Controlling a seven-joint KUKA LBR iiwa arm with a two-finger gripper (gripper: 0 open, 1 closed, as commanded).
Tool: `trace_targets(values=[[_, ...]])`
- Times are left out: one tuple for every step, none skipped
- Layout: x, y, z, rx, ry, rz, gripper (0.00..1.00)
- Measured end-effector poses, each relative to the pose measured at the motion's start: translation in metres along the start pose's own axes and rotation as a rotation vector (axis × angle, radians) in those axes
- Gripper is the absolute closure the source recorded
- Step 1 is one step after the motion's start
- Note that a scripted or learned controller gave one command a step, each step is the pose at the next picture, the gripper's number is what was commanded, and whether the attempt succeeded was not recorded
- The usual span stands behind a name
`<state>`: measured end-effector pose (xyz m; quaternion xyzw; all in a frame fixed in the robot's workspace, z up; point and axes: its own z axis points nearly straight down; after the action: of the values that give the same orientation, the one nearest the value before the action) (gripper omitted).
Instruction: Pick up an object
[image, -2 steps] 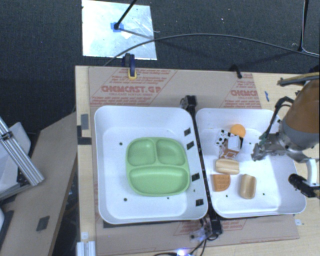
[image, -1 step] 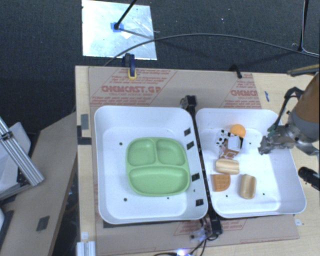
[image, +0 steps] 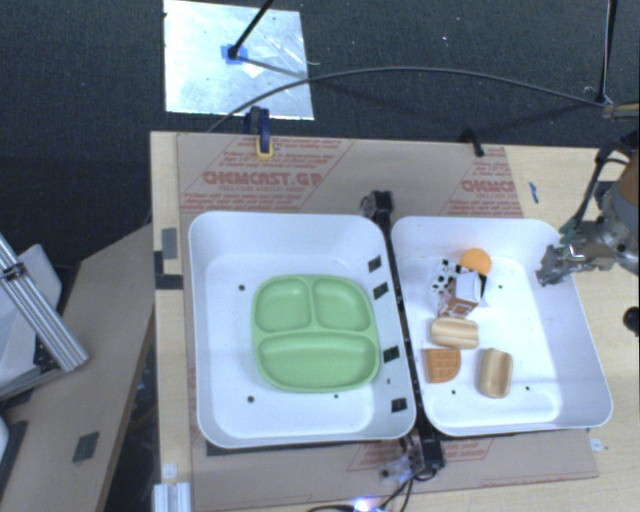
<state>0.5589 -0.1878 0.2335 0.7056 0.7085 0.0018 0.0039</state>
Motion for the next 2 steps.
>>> trace_targets(values=[[0.000,0.001,-0.013,0.004,0.002,-0.001,1.00],[0.046,0.004,-0.016,0.006,0.004,-0.005,1.00]])
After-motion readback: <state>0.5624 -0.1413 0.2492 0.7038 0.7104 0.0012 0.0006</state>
